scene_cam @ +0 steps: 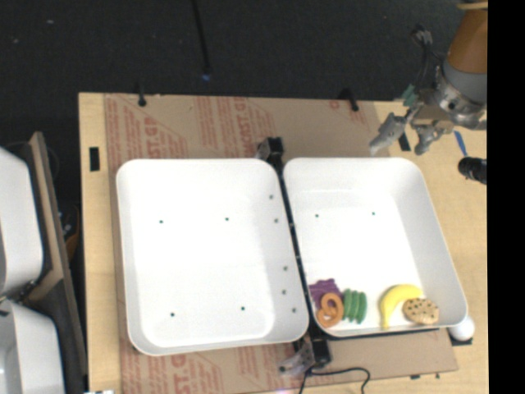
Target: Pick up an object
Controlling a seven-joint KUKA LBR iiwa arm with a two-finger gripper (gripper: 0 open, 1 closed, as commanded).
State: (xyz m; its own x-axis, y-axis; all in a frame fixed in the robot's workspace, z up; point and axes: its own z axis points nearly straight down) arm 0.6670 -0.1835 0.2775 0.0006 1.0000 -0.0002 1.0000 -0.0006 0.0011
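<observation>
Open floor is lying across most of the right bin (410,179). Clutter is crowding its near edge: purple piece (325,288), orange ring (330,309), green piece (355,304), banana (397,300), cookie (421,309), sitting close together. Bin walls are hemming them in.

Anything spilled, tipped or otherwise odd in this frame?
Nothing stands out. The toys, a purple piece, orange ring, green piece, banana and cookie, sit clustered along the right bin's near edge. The gripper hovers beyond that bin's far rim.
</observation>
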